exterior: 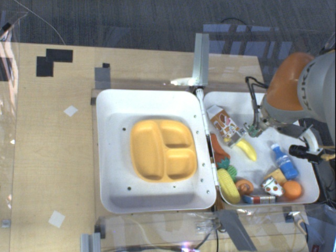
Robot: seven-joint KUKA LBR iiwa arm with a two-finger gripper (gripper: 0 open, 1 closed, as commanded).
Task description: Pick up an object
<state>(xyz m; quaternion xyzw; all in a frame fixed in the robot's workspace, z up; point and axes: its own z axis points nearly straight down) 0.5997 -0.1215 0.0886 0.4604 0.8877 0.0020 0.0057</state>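
My gripper (254, 129) hangs low over the right bin (313, 196), near its middle. It sits between a brown-and-white carton (225, 125) on its left and a blue bottle (284, 163) on its right. A yellow banana (247, 150) lies just below and left of the gripper tip. I see nothing held in the gripper. The grey arm with its orange band (286, 85) covers the bin's back right corner.
Along the right bin's front lie a corn cob (228, 186), a brown ball (244, 186), a red-and-blue marker (260, 199), a small box (272, 185) and an orange (293, 190). A yellow divided tray (161, 149) rests in the left bin (113, 140).
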